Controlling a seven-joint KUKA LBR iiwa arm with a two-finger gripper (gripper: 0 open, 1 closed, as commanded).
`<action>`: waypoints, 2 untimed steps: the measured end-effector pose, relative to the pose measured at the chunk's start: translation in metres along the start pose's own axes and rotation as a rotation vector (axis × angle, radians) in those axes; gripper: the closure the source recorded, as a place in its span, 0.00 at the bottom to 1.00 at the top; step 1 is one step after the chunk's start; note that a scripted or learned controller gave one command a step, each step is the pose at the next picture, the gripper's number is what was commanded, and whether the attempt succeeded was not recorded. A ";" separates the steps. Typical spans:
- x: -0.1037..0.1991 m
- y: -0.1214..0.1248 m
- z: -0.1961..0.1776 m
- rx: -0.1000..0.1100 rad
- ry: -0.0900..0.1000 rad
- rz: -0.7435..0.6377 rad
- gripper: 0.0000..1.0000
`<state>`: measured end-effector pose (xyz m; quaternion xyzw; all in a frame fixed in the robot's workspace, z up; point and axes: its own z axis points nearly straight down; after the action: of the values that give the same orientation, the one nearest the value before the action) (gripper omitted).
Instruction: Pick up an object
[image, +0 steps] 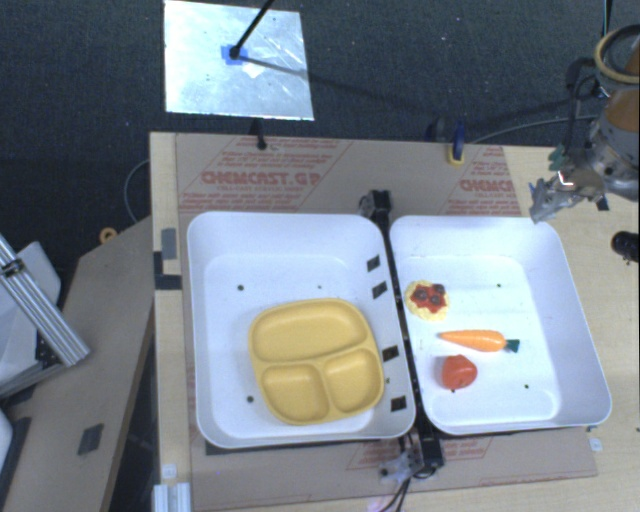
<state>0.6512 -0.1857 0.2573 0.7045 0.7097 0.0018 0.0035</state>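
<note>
The right bin (560, 300) holds three toy foods: a small yellow pizza slice with red topping (428, 299), an orange carrot (474, 341) lying sideways, and a red tomato (459, 372) near the front. My gripper (549, 196) hangs at the far right, just beyond the right bin's back right corner, well away from all three foods. Nothing shows between its fingers.
The left bin (220, 300) holds a yellow three-compartment plate (314, 358). A black divider with clips (392, 310) runs between the bins. A shiny metal sheet (236, 62) lies on the dark floor at the back. Cables run along the bench's back edge.
</note>
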 end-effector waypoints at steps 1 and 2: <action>0.000 0.001 -0.017 0.002 0.001 0.000 1.00; 0.051 -0.001 -0.019 0.005 0.003 -0.003 1.00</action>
<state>0.6497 -0.1345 0.2761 0.7036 0.7106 0.0011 0.0008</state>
